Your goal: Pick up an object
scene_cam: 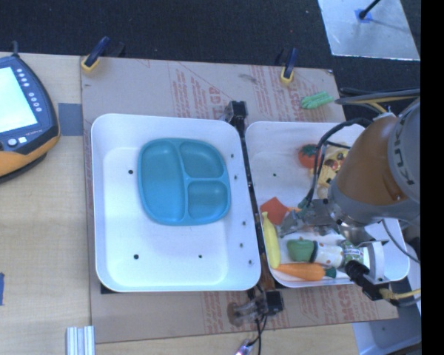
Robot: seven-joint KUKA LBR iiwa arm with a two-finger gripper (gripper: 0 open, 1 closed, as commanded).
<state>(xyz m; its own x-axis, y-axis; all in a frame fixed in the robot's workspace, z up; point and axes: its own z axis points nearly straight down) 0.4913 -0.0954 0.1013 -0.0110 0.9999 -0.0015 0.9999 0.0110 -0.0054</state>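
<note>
Far to the left of the divided blue plate (183, 181), an orange-edged tablet (15, 117) with a pale screen lies on the wooden counter (37, 235), cut off by the frame edge

Up and to the left of the plate, a yellow clamp (95, 54) pins a sheet of brown cardboard (170, 87) that lies under both bins

Around the plate, the left bin (103, 198) holds it alone; the plate sits flat towards the bin's far side, with its two smaller compartments on its right

Just right of the plate, past the bin's rim, a black clip (237, 112) stands at the far end of the seam where the two bins touch

Further right of the plate, the right bin (270, 146) holds the loose objects: a yellow banana (270, 242) along its left wall, a red piece (277, 209) just beyond it, a green object (300, 250) near the bin's front, an orange carrot (300, 271) along the front wall, and a red round thing (309, 156) towards the back

Right of the plate and just above the green object, the gripper (311, 224) hangs low in the right bin; whether it is spread or closed cannot be told, and nothing can be seen in its grasp

Farthest right of the plate, the grey arm (377, 168) covers the bin's right half, and a green item (317, 100) lies on the cardboard behind the bin
</note>
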